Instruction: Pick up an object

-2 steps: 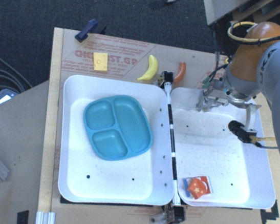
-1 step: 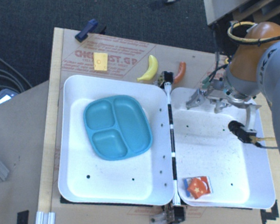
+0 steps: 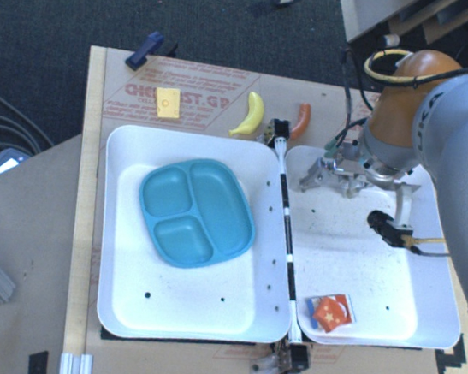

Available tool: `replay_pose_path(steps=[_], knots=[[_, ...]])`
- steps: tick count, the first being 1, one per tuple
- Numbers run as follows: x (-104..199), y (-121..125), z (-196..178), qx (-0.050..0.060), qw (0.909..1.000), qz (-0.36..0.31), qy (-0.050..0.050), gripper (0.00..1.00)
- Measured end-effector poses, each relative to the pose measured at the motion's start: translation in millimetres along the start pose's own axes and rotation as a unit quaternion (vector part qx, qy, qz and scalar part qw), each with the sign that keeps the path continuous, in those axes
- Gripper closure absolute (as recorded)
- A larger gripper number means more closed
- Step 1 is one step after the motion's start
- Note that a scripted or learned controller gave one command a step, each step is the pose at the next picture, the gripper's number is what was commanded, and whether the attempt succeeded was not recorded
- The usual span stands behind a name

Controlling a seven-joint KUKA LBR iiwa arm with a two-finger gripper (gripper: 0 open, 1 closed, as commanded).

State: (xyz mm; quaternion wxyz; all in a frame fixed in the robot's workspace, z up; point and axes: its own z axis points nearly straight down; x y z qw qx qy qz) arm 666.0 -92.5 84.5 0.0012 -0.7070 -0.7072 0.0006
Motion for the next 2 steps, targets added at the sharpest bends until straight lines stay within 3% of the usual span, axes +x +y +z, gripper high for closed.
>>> replay_pose_path(steps=[1, 2], knots=[[0.1, 0.6, -10.6, -0.001, 1.0, 0.0, 0.0, 1.0], [0.2, 0.5, -10.4, -0.001, 1.0, 0.0, 0.0, 0.0]])
